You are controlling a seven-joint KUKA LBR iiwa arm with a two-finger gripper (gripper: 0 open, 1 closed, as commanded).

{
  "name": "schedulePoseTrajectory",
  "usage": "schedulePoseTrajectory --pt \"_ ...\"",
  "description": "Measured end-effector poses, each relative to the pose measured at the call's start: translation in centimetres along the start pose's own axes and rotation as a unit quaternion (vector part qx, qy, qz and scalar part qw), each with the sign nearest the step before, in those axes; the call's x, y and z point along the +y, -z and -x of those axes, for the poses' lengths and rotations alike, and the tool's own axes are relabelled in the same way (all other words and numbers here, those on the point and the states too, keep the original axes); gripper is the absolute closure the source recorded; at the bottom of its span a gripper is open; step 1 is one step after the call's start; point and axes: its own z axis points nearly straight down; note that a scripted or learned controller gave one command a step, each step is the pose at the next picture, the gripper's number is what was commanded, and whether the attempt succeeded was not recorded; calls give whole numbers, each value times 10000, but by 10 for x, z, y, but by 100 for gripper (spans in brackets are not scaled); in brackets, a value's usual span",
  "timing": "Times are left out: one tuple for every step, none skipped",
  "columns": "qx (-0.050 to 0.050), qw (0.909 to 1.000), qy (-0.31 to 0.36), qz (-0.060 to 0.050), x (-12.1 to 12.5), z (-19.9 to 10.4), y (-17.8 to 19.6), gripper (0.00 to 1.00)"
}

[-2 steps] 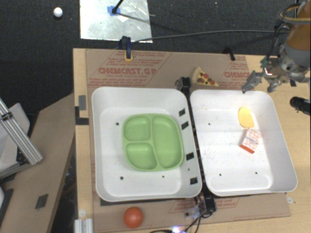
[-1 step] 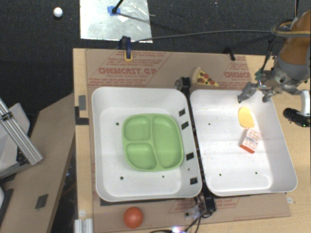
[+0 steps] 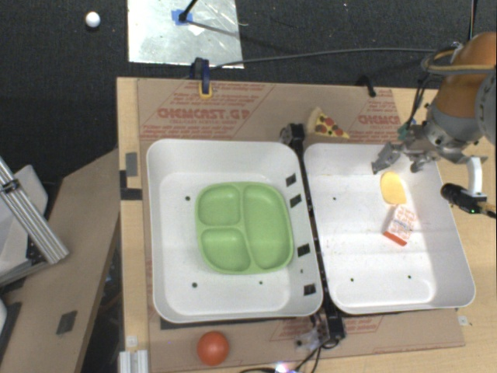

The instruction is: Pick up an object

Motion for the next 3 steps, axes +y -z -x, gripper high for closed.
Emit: schedulePoseTrajectory --pt "-8 10000 12 38 2 0 14 100" --pt "-14 10000 14 54 4 1 80 100" --pt "-6 10000 16 31 5 1 98 100"
